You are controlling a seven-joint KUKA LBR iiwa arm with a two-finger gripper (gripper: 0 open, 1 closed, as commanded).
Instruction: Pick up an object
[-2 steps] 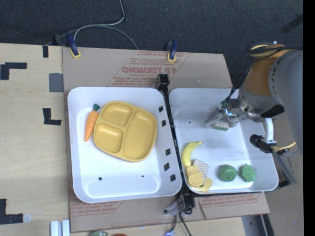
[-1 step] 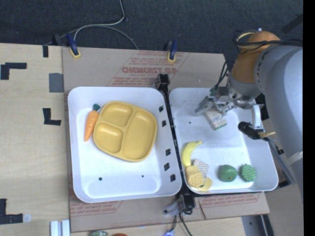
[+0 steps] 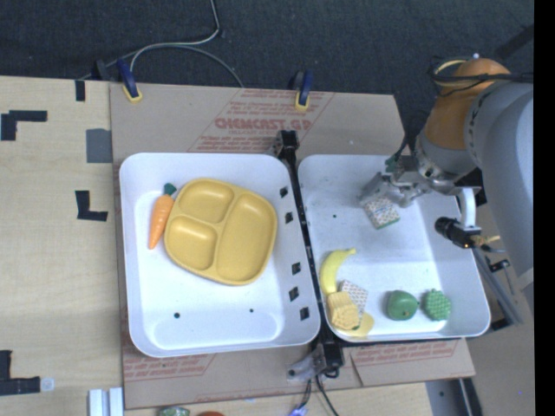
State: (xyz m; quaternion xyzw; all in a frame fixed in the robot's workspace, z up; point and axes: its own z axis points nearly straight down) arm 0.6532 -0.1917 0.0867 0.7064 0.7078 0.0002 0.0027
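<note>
My gripper [image 3: 397, 189] hangs over the upper middle of the right bin [image 3: 451, 258]. A small pale checkered block [image 3: 381, 212] sits tilted right at the gripper's lower left edge; whether it is held or lying on the bin floor cannot be told. Lower in the same bin lie a yellow banana [image 3: 334, 267], a waffle-patterned cracker piece [image 3: 347, 306], a green apple [image 3: 401, 305] and a green knobbly ball [image 3: 436, 304].
The left bin [image 3: 139, 276] holds a yellow divided plate [image 3: 218, 230] and an orange carrot [image 3: 159, 217] at its left side. A black divider [image 3: 299, 232] runs between the bins. The arm's orange band [image 3: 455, 111] rises at the right.
</note>
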